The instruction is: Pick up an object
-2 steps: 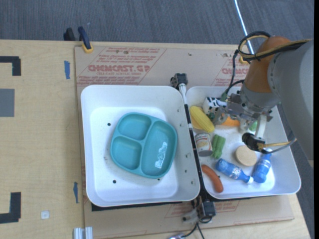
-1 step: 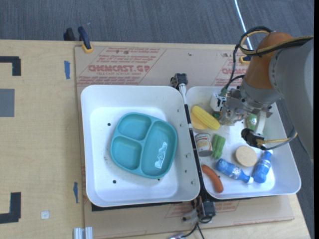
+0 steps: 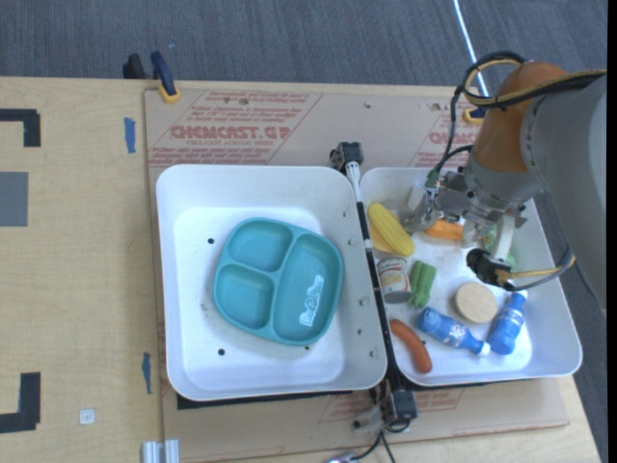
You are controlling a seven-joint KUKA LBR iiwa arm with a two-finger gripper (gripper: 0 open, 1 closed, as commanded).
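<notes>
The bench [image 3: 67, 287] of pale wood spreads far out to the left of the gripper, with a brown printed board [image 3: 246, 123] laid over it under both bins. The grey arm [image 3: 569, 152] with its orange band [image 3: 506, 114] reaches in from the right and bends down into the right bin [image 3: 564, 350]. The left bin [image 3: 183, 355] lies well to the gripper's left, its near wall touching the right bin's wall along the middle seam. In it sits a teal divided plate [image 3: 278, 280], three compartments, flat on the floor.

The gripper [image 3: 451, 212] hangs low over the far part of the right bin. Whether its fingers are spread or closed cannot be told from here, as the wrist body covers them, and nothing can be seen held between them.

Directly under and just in front of the gripper lies an orange piece [image 3: 444, 230], partly hidden. Just to the gripper's left lies a yellow corn cob [image 3: 389, 228], tilted. Nearer the camera than the gripper are a small can [image 3: 392, 276], a green pepper [image 3: 421, 284], a round tan disc [image 3: 475, 303], two blue bottles [image 3: 449, 331] lying near each other, and a red sausage [image 3: 413, 345] at the near left corner.
</notes>
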